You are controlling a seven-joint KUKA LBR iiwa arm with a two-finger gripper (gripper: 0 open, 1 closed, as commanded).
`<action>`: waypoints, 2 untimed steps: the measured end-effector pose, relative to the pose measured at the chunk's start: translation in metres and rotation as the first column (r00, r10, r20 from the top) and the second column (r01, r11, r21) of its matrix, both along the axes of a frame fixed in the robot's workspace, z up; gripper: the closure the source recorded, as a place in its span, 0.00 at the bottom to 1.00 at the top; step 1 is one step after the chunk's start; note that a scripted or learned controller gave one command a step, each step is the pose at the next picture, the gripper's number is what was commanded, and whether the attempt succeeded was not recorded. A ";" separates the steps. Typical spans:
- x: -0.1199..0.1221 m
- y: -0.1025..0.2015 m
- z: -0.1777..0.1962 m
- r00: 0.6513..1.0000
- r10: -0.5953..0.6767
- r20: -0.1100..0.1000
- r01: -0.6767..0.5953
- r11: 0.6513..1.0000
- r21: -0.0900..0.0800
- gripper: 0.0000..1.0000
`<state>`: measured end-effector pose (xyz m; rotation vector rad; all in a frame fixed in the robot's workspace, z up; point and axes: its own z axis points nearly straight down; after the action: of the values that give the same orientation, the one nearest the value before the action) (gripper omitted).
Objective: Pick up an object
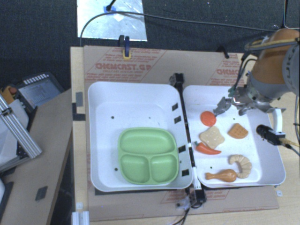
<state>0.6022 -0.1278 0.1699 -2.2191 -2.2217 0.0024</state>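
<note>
My gripper [232, 109] hangs over the back of the right bin [276, 168], its two dark fingers spread apart with nothing between them. Just left of and below its left fingertip lies a round orange-red tomato [208, 118]. A tan bread piece [212, 137] and a red chili pepper [207, 148] lie nearer the front. An orange waffle-like piece [238, 131] sits below the gripper. A pale shrimp [241, 164] and a brown drumstick [221, 175] rest along the front wall.
The left bin [101, 125] holds a green divided plate [147, 154]. A black clip divider [180, 111] joins the two bins. A black fitting on a white bracket [269, 134] sticks out from the arm over the right bin's right side.
</note>
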 end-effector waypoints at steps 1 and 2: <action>0.005 -0.003 -0.043 1.000 0.000 0.002 0.000 1.000 0.000 0.00; 0.006 -0.003 -0.086 1.000 0.000 0.004 0.000 1.000 0.000 0.00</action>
<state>0.6086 -0.1305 0.0839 -2.2213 -2.2234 -0.0013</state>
